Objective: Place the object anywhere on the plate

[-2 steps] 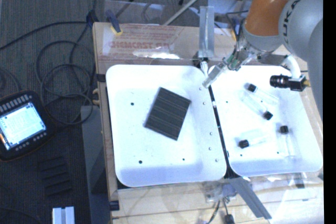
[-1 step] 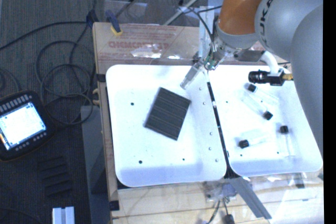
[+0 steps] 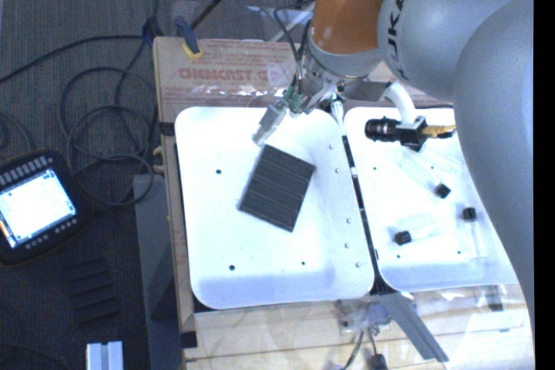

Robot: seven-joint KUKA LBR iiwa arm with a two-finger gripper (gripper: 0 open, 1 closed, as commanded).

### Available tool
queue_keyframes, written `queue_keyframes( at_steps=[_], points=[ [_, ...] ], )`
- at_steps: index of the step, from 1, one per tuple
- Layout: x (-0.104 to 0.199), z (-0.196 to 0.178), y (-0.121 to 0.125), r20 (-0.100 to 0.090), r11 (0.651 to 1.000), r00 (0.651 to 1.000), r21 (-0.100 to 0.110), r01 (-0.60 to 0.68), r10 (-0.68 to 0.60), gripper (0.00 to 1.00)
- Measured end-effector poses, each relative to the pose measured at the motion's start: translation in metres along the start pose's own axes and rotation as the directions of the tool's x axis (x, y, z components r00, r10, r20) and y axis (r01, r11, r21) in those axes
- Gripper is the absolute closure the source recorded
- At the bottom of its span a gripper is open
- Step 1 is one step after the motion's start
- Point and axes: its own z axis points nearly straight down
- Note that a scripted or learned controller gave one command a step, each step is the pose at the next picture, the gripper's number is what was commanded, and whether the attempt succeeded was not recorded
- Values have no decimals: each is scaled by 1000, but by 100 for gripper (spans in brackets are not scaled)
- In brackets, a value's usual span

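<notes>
A dark grey ribbed plate (image 3: 277, 186) lies tilted in the middle of the left bin (image 3: 217, 273). My gripper (image 3: 283, 112) hangs over the far edge of that bin, just above and beyond the plate's far corner. I see nothing clearly held in it. Three small black pieces lie in the right bin (image 3: 434, 273): one (image 3: 442, 191) near the middle, one (image 3: 469, 213) toward the right rim, one (image 3: 401, 236) nearer the front.
The grey arm with its orange band (image 3: 351, 9) reaches in from the upper right and covers the far right of the right bin. A cardboard sheet (image 3: 230, 69) lies behind the left bin. A handheld screen (image 3: 35, 204) and cables lie on the floor at left.
</notes>
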Motion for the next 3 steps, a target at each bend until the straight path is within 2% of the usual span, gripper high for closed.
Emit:
queue_keyframes(
  at_steps=[1, 2, 3],
  points=[
    [-25, 42, -17, 0, 973, 973, 3, -231, 231, 0],
    [-26, -154, 8, 5, 833, 833, 1, -553, 553, 0],
    [4, -117, -64, 3, 955, 955, 3, -295, 295, 0]
  ],
)
